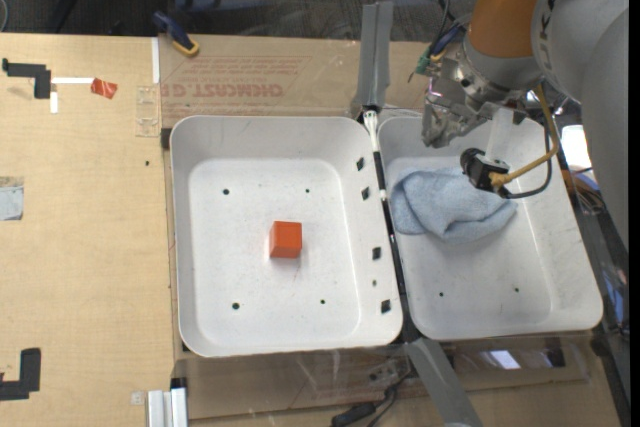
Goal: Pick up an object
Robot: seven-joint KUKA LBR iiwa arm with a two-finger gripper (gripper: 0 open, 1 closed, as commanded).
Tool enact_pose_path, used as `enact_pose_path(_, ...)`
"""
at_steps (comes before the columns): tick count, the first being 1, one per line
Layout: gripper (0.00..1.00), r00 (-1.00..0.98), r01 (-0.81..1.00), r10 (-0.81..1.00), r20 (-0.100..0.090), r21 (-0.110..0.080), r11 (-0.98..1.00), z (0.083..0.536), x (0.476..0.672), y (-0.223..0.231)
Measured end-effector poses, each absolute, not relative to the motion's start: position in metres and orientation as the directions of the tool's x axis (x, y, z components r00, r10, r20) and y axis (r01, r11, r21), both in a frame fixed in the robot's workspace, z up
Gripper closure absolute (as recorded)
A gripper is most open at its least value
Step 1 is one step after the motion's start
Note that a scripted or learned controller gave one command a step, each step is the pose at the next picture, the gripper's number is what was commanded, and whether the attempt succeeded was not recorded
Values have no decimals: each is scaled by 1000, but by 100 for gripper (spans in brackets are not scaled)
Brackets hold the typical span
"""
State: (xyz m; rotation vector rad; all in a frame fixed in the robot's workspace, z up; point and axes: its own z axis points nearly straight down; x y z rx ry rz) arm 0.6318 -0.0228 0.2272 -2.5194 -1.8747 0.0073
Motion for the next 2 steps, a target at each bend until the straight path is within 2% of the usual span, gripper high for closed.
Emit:
enact_pose_path(1, 100, 315, 949, 949, -3, -2, -315, 190, 658, -66)
enact_pose_path(2, 100, 97, 995, 995, -3, 0, -97, 262, 659, -102)
